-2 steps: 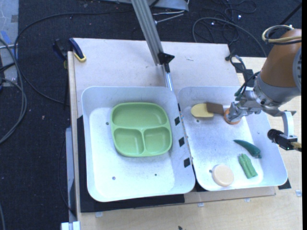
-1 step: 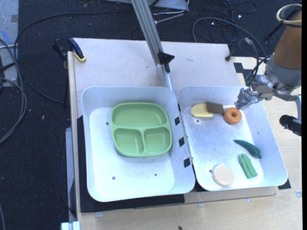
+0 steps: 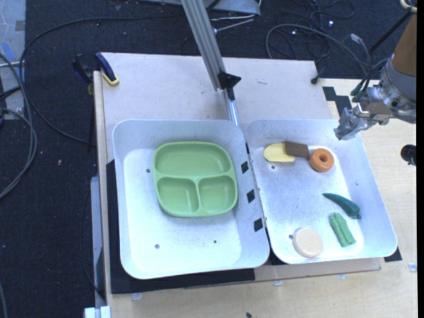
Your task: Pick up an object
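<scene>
A: Camera view from above: you are looking down at a slant on a pale surface (image 3: 199, 85) that carries two shallow white bins side by side.

B: What is in each?

A: Your left bin (image 3: 132, 244) holds a light green divided plate (image 3: 196, 178), three compartments, lying flat toward the bin's far half. Your right bin (image 3: 291, 191) holds the small things. Near its far edge lies a yellow piece (image 3: 278, 154) touching a brown block (image 3: 297, 149). Just to the right of them sits an orange ring (image 3: 322, 159), like a doughnut. Along the right edge lies a dark teal curved piece (image 3: 343, 204), and just nearer than it a green ridged stick (image 3: 342, 230). Near the bin's near edge rests a cream round disc (image 3: 308, 242).

B: Where is the arm?

A: You will find the grey arm (image 3: 404, 78) entering from the right. Its pincer (image 3: 346, 130) hangs at the right bin's far right corner, over the rim, apart from the orange ring, which is the closest object. Nothing sits between its fingers. The fingers look dark and close together, but at this size you cannot tell how wide they stand.

B: Anything else?

A: A grey metal pole (image 3: 205, 35) slants across the surface's far side, ending in a black clamp (image 3: 228, 81) between the two bins. A blue and yellow tool (image 3: 107, 70) lies at the surface's far left corner. Black cables trail over the dark floor (image 3: 46, 144) beyond.
</scene>
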### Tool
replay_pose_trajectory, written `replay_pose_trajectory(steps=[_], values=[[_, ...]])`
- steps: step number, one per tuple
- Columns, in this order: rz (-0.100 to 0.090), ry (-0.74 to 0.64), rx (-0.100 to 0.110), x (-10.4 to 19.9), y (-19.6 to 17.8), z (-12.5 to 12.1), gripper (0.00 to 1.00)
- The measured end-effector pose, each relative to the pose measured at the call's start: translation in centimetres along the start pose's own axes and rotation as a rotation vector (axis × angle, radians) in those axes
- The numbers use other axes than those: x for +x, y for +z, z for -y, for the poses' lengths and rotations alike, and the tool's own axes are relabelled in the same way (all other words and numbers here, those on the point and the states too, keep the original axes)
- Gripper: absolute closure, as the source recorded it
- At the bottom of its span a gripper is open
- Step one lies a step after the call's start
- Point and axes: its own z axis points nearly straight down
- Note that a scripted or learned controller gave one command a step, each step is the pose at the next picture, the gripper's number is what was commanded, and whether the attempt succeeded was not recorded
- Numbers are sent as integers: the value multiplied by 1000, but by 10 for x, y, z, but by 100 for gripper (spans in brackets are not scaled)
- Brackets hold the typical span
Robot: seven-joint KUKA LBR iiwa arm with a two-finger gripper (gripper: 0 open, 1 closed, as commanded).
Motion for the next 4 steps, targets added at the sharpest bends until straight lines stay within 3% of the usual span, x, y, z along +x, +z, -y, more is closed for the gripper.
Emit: replay_pose_trajectory(steps=[1, 4], values=[[-3, -4, 7, 42, 14, -7, 100], [-3, -5, 7, 210, 53, -47, 100]])
